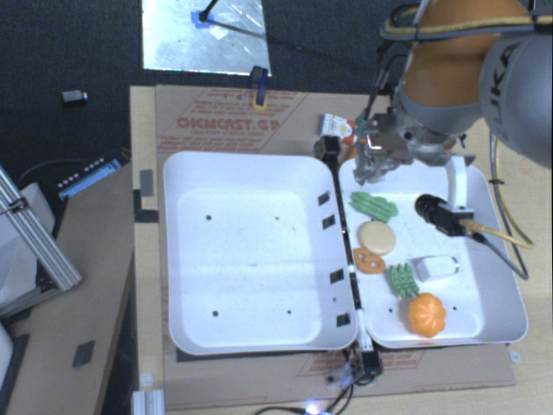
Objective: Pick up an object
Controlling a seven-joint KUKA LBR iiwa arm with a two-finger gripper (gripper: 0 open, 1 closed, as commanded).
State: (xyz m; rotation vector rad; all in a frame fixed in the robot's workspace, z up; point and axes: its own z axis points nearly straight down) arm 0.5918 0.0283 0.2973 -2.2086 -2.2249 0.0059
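Observation:
The right bin (497,296) holds several small things. A green ridged piece (373,205) lies near its far left corner, with a round beige piece (377,237) and an orange ring-shaped piece (369,262) just in front of it. Further forward are a small green piece (402,279), a white block (435,267) and an orange pumpkin-like toy (426,314). My gripper (370,169) hangs over the bin's far left corner, just behind the green ridged piece. I see nothing held in it.
The left bin (251,249) lies beside the right one, and their shared rim (346,249) carries black clips. Both stand on a cardboard sheet (225,119). A shiny metal plate (203,20) lies behind on the dark floor.

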